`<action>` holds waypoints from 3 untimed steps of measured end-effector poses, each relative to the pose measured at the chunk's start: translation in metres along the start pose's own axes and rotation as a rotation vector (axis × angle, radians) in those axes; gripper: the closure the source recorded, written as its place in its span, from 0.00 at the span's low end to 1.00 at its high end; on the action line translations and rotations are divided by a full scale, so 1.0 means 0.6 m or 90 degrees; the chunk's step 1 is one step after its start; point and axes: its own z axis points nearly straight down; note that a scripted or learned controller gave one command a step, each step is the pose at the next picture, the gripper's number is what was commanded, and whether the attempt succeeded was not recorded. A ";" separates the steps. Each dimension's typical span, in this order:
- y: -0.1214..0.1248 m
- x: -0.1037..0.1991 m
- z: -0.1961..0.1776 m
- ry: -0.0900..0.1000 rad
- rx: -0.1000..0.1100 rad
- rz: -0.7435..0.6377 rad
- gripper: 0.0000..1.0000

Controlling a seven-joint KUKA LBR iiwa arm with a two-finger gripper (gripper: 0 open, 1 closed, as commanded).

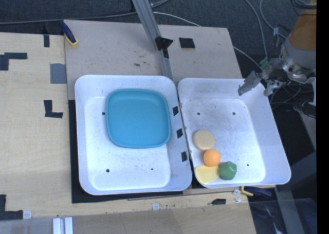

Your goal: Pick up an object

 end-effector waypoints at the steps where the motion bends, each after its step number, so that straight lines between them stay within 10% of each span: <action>1: -0.007 0.016 0.092 0.001 0.003 0.000 0.00; 3: -0.004 0.028 0.247 0.000 0.000 0.000 0.00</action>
